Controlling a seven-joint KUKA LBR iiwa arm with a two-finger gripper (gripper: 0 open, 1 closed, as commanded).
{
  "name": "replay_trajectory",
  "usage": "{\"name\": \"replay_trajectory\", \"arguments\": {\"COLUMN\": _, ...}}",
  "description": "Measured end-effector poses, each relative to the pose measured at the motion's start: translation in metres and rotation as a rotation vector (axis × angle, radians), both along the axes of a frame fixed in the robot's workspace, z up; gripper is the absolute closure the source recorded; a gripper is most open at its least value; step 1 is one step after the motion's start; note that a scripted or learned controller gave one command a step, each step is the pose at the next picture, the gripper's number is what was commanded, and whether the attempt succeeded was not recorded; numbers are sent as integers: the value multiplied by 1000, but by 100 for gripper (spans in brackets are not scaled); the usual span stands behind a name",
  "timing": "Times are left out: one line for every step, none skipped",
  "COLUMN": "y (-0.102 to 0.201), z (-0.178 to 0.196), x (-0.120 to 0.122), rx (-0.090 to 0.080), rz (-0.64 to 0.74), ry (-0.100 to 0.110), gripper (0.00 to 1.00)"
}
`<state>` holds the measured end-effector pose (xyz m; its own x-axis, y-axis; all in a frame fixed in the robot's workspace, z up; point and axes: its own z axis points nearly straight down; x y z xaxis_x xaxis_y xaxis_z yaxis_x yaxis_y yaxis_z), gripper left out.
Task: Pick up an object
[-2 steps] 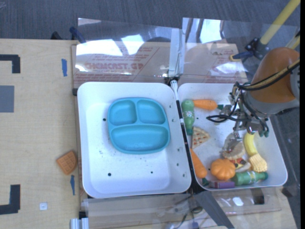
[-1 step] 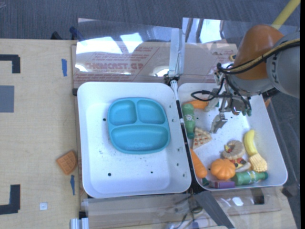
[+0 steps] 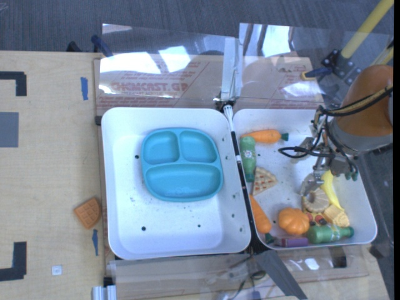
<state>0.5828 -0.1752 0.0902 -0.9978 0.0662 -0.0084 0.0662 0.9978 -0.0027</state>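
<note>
- Pincer (image 3: 314, 181): I see it low over the right bin (image 3: 369, 220), hanging from the grey arm (image 3: 365, 108). It sits against the clutter, and I cannot tell whether it is wide, narrow or holding anything.
- Banana (image 3: 331, 189): yellow, just beside the pincer on its right, touching or nearly so. I judge it a light, hard, smooth plastic toy, apt to slip; I would take it across the middle of its curve.
- Round tan piece (image 3: 315, 200): directly below the pincer, flat, poor purchase.
- Orange fruit (image 3: 294, 220): below and slightly left; round, likely to roll from the fingers.
- Green bottle (image 3: 330, 234): lying on its side, furthest below.
- Waffle wedge (image 3: 262, 181): left of the pincer, flat and thin.
- Carrot (image 3: 264, 136): up and left. A second carrot (image 3: 260, 215) lies down and left at the bin wall.
- Green can (image 3: 249, 156): far left, by the divider.
- Blue divided plate (image 3: 182, 164): in the left bin (image 3: 125, 230), well apart.
- Writing: red print on the cardboard (image 3: 156, 85) behind the bins, too blurred for me to read with confidence.
</note>
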Motion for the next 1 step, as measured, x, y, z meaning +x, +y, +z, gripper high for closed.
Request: {"name": "replay_trajectory", "arguments": {"y": -22, "z": 0, "x": -17, "rx": 0, "rz": 73, "ry": -4, "gripper": 0}}
